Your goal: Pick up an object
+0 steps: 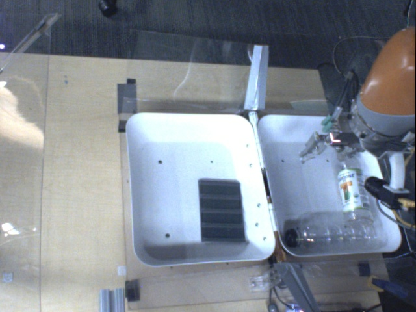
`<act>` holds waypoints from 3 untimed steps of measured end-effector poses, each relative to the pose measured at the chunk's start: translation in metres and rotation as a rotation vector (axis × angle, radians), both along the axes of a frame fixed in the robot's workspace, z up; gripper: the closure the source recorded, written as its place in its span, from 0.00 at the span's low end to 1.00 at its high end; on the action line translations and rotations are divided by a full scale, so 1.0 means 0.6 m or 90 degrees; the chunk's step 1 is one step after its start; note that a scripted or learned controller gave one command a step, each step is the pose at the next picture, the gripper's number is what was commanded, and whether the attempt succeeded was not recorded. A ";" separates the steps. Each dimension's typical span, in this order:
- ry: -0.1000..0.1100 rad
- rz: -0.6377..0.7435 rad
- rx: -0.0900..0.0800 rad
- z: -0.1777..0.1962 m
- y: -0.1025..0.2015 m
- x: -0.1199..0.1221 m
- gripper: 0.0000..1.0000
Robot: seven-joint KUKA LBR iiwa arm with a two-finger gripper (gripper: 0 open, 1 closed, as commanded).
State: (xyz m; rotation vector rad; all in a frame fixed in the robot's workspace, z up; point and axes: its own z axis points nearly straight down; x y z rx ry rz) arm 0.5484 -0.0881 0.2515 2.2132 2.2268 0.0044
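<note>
Camera view: I see the gripper (316,145) at two o'clock over the right bin (286,174), fingers apart, nothing between them.

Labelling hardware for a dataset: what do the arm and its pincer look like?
The arm is bulky and rounded, with a glossy orange band over a grey section. Dark cables loop beside it. The pincer is small, metallic grey, with thin fingers and a tiny red light.
</note>
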 end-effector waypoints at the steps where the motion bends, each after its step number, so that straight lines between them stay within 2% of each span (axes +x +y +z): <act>1: 0.000 -0.001 -0.001 -0.060 -0.122 0.004 0.00; 2: -0.001 -0.119 0.000 -0.009 -0.134 -0.001 0.00; 3: 0.000 -0.069 0.000 -0.072 -0.170 -0.005 0.00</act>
